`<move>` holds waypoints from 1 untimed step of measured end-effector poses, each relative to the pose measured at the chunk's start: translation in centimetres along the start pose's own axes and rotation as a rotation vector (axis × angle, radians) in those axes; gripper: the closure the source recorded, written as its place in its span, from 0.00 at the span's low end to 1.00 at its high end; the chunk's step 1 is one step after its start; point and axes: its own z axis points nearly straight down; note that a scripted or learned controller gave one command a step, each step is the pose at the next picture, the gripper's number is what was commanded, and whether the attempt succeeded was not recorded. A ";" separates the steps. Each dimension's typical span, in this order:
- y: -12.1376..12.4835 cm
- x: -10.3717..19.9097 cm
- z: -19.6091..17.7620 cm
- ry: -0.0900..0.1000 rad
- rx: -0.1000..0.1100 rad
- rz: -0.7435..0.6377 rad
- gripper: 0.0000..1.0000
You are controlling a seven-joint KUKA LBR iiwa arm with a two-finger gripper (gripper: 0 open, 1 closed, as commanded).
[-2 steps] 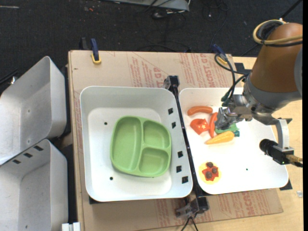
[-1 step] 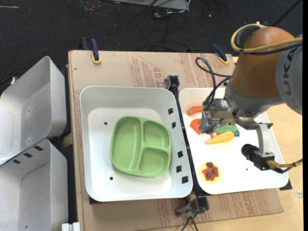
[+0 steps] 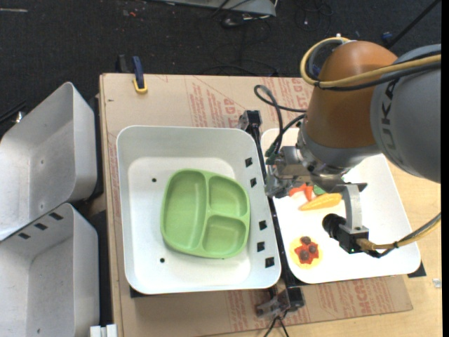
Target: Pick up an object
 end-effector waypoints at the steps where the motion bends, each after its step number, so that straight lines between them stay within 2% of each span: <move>1: -0.1 4.7 2.4 0.000 0.004 0.000 1.00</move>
